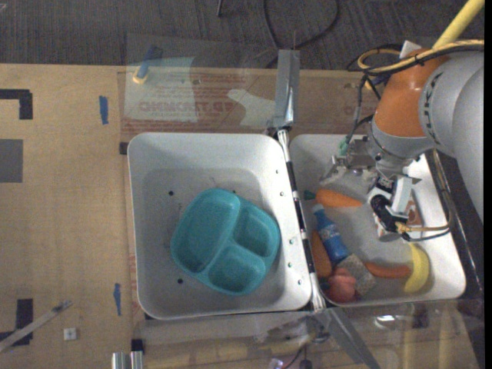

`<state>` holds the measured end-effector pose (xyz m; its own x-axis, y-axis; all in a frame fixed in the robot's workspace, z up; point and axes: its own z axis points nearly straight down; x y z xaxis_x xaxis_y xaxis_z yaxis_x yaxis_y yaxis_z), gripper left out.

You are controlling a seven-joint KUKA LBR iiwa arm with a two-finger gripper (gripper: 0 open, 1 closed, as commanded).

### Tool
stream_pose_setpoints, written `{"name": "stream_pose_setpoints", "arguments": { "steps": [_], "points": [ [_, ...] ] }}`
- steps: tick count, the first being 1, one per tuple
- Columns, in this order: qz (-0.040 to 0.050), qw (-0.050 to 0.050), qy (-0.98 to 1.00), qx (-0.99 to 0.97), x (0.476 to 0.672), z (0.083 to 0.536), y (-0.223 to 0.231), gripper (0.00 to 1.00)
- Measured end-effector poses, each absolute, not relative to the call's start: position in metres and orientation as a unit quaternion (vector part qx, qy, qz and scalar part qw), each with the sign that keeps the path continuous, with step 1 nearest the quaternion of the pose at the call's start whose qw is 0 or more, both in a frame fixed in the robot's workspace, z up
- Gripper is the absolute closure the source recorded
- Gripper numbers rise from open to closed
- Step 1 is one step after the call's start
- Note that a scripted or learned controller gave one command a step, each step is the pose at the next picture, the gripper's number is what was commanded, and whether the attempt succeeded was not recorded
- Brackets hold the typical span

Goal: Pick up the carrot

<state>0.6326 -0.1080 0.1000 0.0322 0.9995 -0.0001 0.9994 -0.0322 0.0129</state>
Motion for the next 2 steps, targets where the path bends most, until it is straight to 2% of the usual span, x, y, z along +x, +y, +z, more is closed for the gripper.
{"name": "stream_pose_setpoints", "arguments": {
  "steps": [1, 2],
  "points": [
    [0.0028, 0.003, 0.656, 0.754, 0.604, 0.089, -0.1, 0.0],
    [0.0048, 0.004, 0.655, 0.756, 0.605, 0.1, -0.102, 1.0]
  ]
}}
